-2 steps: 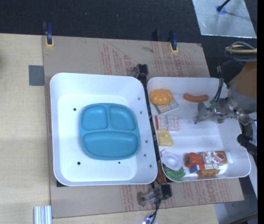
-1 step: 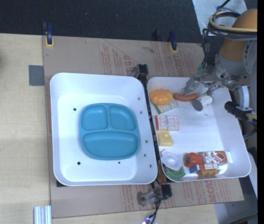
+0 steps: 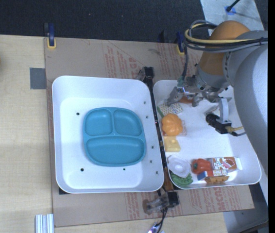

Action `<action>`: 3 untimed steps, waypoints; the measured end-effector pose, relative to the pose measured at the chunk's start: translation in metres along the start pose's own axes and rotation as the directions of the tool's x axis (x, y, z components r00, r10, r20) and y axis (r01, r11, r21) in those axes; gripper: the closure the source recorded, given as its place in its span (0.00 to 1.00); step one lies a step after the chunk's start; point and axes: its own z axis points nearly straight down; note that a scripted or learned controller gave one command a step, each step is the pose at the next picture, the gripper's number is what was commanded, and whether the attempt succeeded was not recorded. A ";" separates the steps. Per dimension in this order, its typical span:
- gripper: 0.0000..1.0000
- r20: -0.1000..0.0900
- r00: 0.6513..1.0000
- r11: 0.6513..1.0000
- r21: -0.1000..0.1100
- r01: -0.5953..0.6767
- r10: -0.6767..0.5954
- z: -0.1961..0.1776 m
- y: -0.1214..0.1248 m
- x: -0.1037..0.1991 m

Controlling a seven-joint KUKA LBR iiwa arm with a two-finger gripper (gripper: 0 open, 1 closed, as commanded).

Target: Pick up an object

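Two bins, one tray, a heap of toy food

Two white bins sit on the worktop (image 3: 16, 130). The left bin (image 3: 64, 130) holds one blue divided tray (image 3: 114, 136). The right bin (image 3: 247, 154) holds one orange (image 3: 172, 124), one yellow block (image 3: 172, 144), one red carton (image 3: 222, 165). The tool (image 3: 179, 95) hovers at this bin's far-left corner; I cannot tell its state.

1. Two bins sit side by side on the bench (image 3: 16, 130), left bin (image 3: 64, 174) touching the right bin (image 3: 247, 159).
2. A divided plate (image 3: 114, 135) lies in the middle of the left one.
3. In the right bin, a round fruit (image 3: 172, 124) sits along the left wall, a small block (image 3: 172, 144) just in front of it.
4. A carton (image 3: 222, 166) lies near the front edge.
5. The tool (image 3: 191, 93) is over the right bin's back left corner.
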 end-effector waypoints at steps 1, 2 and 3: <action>0.00 -0.005 1.000 1.000 -0.001 -0.003 0.003 -0.002 0.001 -0.009; 1.00 -0.005 1.000 1.000 -0.003 0.003 -0.003 -0.014 0.002 -0.009; 0.00 -0.005 1.000 1.000 -0.001 0.005 -0.005 -0.013 0.002 -0.009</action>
